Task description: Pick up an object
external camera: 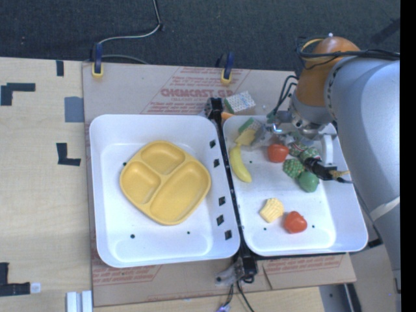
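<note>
Right bin [338,236]: tomato [278,153] beside tool [286,133].

Grey arm [370,129] with orange band [322,73] and black cables.

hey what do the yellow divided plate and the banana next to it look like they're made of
The yellow divided plate looks like moulded plastic with a matte to satin finish: uniform colour, soft rounded compartment ridges, only faint sheen. The banana seems to be plastic toy food: even yellow, smooth skin with no blemishes, though rubber or foam cannot be excluded from this view.
</note>
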`<state>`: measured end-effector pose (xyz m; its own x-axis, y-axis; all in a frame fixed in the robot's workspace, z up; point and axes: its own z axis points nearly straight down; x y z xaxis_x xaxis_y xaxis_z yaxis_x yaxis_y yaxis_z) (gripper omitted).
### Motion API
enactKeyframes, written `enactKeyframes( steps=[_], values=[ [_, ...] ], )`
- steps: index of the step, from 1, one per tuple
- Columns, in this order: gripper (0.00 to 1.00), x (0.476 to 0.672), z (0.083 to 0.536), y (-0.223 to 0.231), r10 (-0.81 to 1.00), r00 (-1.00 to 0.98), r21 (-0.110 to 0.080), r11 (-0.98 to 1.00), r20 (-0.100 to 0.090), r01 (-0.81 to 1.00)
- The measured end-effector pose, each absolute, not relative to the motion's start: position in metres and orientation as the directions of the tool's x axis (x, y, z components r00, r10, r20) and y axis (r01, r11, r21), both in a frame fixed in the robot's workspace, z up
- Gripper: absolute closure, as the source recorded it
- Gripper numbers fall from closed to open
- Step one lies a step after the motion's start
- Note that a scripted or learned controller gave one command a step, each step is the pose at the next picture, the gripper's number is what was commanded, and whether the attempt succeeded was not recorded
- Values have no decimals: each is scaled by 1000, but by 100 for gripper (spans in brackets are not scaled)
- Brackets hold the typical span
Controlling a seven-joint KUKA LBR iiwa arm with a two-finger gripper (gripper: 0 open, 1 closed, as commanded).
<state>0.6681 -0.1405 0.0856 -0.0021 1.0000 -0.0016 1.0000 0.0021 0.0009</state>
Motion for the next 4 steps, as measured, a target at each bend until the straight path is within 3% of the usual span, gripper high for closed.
enactKeyframes(
  steps=[1, 2, 3, 4],
  values=[
    [100, 667, 95, -140, 1000, -4, -6, 4, -2, 1000],
    [0, 668, 95, -140, 1000, -4, -3, 4, -3, 1000],
    [0, 646, 86, -126, 1000, -1, 2, 1, -3, 1000],
    [100, 646, 96, -125, 1000, -2, 3, 2, -3, 1000]
  ],
)
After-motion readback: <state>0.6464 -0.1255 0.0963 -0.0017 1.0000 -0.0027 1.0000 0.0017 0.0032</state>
